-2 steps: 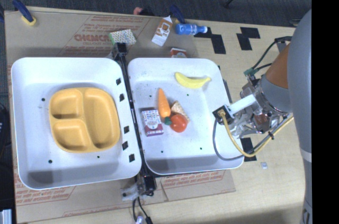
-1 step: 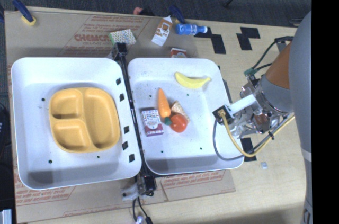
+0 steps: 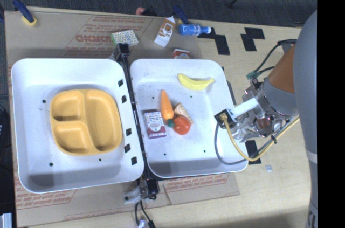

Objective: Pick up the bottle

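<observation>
Camera view has the bottle (image 3: 193, 30) lying on its side on the bench beyond the far rim of the right bin (image 3: 213, 154), outside both bins. It is small, blue and glossy like plastic, with a paler end pointing right; any label is too small to read.

Just left of it lies a small white and brown carton (image 3: 165, 32), tilted, and further left a speckled green packet (image 3: 125, 36). A small red-and-white item (image 3: 181, 53) sits near the right bin's far rim, though what it is I cannot say with confidence.

Inside the right bin, a smooth white shallow tray with rounded corners, lie a curved yellow banana (image 3: 195, 81), a tapered orange carrot (image 3: 167, 105), a round red tomato (image 3: 182, 125) with a green stem touching the carrot's lower end, and a flat red and white box (image 3: 154, 124) just left of them.

The left bin (image 3: 32, 167) holds a yellow divided plate (image 3: 86, 120) with three compartments and soft rounded edges.

The gripper (image 3: 237, 119) is at the right bin's right edge, well apart from the bottle, amid a yellow cable loop (image 3: 229, 149). Whether it is open or closed cannot be told from this angle.
</observation>
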Motion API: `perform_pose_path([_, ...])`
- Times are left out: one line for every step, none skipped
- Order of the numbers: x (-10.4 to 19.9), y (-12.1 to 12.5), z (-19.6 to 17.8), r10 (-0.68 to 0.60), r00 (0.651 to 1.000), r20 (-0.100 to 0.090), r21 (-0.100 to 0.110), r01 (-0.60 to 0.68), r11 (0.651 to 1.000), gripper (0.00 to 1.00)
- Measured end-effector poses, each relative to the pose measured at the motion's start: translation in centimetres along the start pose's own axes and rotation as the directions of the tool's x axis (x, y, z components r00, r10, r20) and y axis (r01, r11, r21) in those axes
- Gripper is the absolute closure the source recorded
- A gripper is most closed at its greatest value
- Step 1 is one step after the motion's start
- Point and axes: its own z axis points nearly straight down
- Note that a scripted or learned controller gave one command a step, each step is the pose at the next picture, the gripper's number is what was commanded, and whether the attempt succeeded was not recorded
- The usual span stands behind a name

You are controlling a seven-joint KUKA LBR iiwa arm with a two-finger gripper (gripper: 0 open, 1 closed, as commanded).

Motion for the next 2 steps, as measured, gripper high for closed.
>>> perform_pose_path([0.0,-0.1,-1.0,-0.007,1.0,0.002,0.005,0.007,1.0,1.0])
perform_pose_path([0.0,0.0,1.0,0.001,1.0,-0.001,-0.002,-0.001,1.0,1.0])
